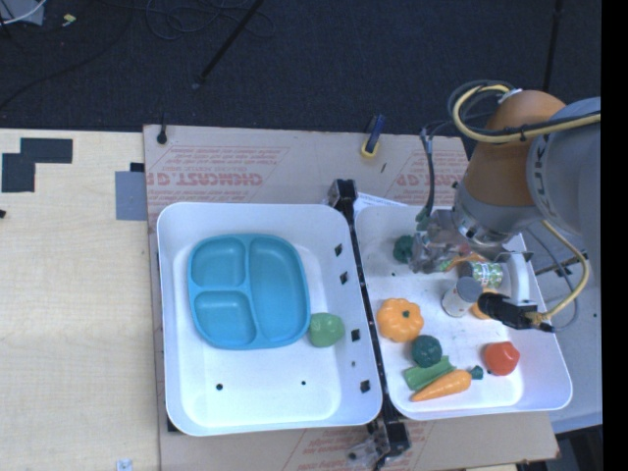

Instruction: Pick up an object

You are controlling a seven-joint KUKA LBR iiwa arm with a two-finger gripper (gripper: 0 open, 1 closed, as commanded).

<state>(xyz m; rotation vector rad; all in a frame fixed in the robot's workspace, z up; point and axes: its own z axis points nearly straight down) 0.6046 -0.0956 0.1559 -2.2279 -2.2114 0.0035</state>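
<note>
Two white bins (182, 361) sit on pale brown cardboard printed with red lettering. In the left one lies a bright turquoise divided plate (247, 291), and a pale green rounded piece (326, 330) beside it. The right bin holds a yellow-orange pumpkin (399, 319), a dark teal ball (426, 349), an orange carrot (442, 386) with green leaves, a red tomato (501, 358) and another dark green piece (404, 249). The arm (510, 165) is grey with an orange band, yellow cable looped above it
</note>
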